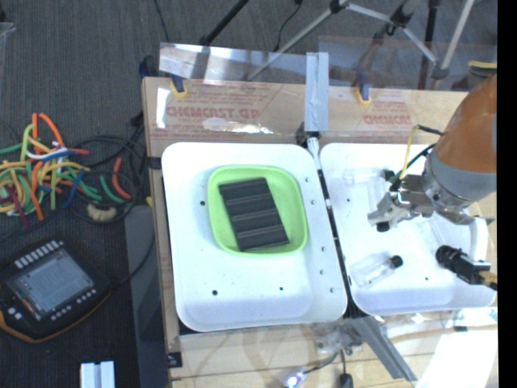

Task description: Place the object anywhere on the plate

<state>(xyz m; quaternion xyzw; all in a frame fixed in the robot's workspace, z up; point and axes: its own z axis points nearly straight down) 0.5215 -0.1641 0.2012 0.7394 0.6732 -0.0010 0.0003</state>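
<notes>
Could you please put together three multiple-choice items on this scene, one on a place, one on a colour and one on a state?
1. Where does the dark ridged block lie?
A. on the plate in the left bin
B. in the right bin, beside the vial
C. on the floor by the cables

2. What colour is the plate?
A. red
B. green
C. blue

3. How does the clear vial in the right bin rest?
A. standing upright
B. lying on its side
C. held up in the air

Answers:
1 A: the block sits inside the plate's rim, in the left bin.
2 B: the plate shows bright green around the block.
3 B: the vial lies flat on the bin floor, its dark cap pointing right, apart from the gripper.
</notes>
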